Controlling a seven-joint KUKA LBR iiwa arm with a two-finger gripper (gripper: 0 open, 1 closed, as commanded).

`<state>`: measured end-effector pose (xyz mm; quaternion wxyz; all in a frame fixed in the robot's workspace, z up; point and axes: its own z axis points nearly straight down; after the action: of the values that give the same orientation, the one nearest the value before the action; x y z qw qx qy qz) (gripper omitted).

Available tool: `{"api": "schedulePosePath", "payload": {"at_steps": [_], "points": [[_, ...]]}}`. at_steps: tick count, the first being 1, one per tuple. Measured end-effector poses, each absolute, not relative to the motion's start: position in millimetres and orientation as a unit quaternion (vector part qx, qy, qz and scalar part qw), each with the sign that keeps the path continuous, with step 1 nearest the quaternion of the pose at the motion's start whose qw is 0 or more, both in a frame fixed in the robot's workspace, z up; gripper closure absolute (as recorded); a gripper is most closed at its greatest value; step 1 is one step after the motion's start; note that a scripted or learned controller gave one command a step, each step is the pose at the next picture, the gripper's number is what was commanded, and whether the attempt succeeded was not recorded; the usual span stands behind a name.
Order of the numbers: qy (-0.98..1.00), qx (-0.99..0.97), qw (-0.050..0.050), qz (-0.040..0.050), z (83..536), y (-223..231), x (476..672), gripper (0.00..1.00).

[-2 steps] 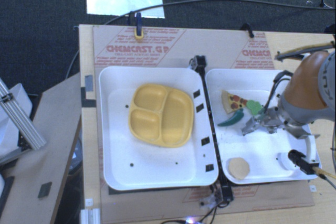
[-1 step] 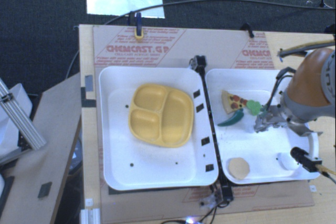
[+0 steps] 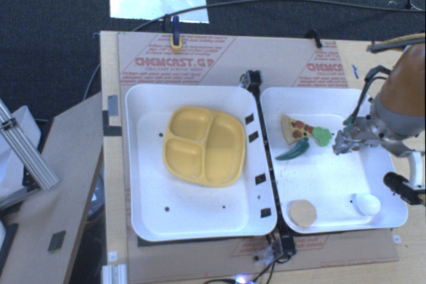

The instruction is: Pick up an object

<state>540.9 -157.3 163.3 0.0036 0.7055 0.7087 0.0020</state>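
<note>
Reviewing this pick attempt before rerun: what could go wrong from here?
1. The claw sits close beside the green piece, which lies against the pizza slice and green pepper; a grasp there may nudge the cluster or catch two items.
2. The white egg lies near the right bin's rim and is pale on white, so likely harder to locate and grip.

Even overhead light falls on my bench (image 3: 219, 53); both white bins (image 3: 150, 209) glare bright, nearly washed out at their rims. Shadows under things are faint and soft. The picture is slightly soft and grainy throughout.
</note>
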Motion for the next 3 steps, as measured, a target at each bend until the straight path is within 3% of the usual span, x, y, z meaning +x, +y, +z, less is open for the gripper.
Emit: {"api": "schedulePosePath", "payload": {"at_steps": [2,3], "points": [[0.709,0.705,0.004,0.0021,275,-149,540.1,1.00],[0.711,0.704,0.000,0.0012,260,-92,544.5,1.00]]}}
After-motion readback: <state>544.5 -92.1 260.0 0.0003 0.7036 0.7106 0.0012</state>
